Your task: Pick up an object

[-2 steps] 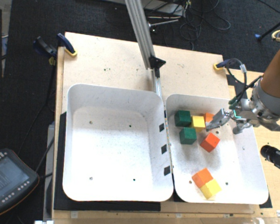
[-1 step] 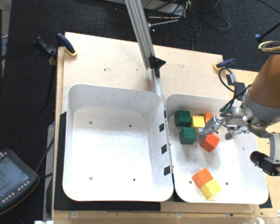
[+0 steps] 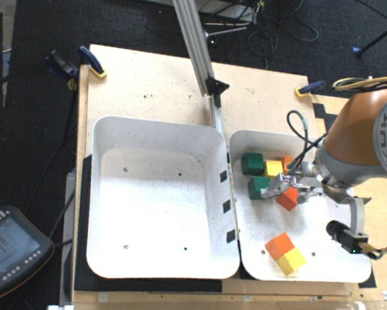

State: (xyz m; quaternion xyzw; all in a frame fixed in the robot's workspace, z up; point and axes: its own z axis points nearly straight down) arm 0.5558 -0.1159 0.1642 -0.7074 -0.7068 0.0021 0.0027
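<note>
Reaching in from the right, the arm is hanging its pincer low over the right bin, among a cluster of blocks near the divider. A green block is sitting right at the fingertips, but whether the pincer is gripping it cannot be told. Another green block and a yellow block are lying just behind, a red-orange block beside. Nearer the front, an orange block is touching a yellow one. The left bin is sitting alongside on the desk.
</note>
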